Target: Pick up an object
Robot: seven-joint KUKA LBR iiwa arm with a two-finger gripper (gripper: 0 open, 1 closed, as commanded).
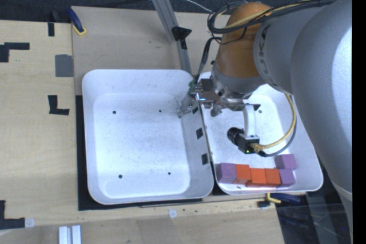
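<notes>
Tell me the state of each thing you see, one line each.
Orange blocks: lying side by side, touching.
Purple blocks: lying at both ends of the orange row.
Right bin: holds them all along its near wall.
Hand: above that bin's left wall, apart from the blocks.

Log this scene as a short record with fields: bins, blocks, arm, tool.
bins: left bin and right bin, both white and shallow, side by side
blocks: purple blocks and orange blocks, in a row along the right bin's near edge
arm: arm, grey with an orange band, reaching over the right bin
tool: tool, over the wall between the two bins, apart from the blocks
</notes>
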